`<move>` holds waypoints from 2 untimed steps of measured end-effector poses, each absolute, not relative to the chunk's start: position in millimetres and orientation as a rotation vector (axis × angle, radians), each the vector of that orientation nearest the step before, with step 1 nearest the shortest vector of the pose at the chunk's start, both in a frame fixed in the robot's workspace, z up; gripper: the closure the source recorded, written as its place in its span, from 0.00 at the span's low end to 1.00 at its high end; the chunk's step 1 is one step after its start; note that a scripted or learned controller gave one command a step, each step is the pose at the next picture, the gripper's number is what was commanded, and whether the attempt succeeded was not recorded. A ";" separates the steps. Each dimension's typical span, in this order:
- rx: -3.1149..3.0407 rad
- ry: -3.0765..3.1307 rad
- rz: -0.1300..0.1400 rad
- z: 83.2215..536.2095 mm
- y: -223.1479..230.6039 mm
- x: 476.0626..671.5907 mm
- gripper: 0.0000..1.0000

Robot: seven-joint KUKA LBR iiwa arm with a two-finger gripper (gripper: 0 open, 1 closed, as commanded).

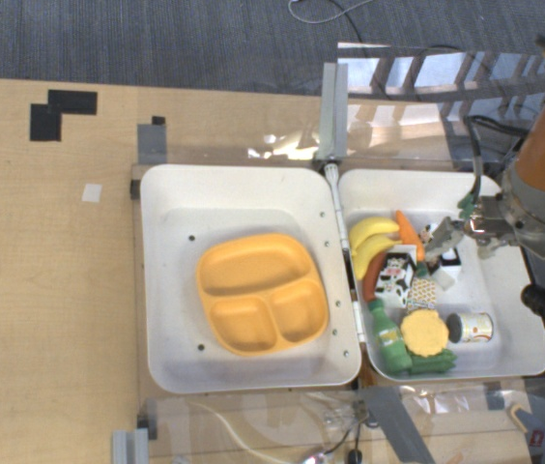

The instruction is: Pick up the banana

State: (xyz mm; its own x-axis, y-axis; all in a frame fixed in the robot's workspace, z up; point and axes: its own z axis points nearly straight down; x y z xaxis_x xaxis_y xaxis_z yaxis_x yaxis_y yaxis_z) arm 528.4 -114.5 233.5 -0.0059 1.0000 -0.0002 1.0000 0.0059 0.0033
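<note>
- My hand (444, 243) hangs over right bin (504, 351), just right of banana (371, 237).
- Can't tell if open or closed.
- Yellow tray (258, 293) in left bin (171, 259).

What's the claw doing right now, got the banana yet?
Claw: cannot be told whether open or closed; it sits over the right white bin, and the curved yellow banana lies apart, not held.
</note>
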 end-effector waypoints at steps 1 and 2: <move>2.442 1.973 0.006 254.9 -30.0 584.2 0.00; 2.861 1.296 0.004 311.3 -5.1 552.1 0.00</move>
